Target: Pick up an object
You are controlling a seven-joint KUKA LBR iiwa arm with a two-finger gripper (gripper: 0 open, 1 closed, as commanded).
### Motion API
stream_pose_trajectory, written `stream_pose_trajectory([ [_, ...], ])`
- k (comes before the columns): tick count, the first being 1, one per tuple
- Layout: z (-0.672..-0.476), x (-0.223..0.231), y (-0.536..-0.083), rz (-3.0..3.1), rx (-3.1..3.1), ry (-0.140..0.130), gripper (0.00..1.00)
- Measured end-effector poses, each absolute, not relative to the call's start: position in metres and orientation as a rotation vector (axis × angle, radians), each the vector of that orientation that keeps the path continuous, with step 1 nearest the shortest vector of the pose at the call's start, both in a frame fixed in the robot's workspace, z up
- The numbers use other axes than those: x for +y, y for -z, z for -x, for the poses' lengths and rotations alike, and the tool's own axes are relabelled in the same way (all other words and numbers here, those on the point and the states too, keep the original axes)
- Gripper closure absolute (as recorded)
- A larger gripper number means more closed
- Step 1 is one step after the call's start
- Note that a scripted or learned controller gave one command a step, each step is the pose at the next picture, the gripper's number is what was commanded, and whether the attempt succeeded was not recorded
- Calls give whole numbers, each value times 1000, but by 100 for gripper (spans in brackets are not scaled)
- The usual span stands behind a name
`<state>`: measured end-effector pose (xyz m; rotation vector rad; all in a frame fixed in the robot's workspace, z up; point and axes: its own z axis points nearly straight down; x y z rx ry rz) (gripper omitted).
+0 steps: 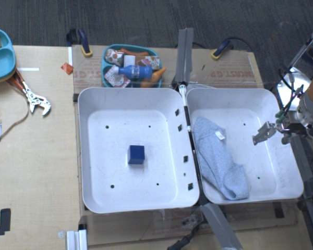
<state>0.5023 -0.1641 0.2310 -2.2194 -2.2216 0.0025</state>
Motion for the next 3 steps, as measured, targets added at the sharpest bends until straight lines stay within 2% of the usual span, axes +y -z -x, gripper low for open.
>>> stream_pose_trajectory([
  [1, -483, -214, -211, 2563, -1812, -5, 0],
  [2, -483, -214, -211, 2563, -1812, -5, 0],
  [3, -484, -215, -219, 2562, -1813, -7, 100],
])
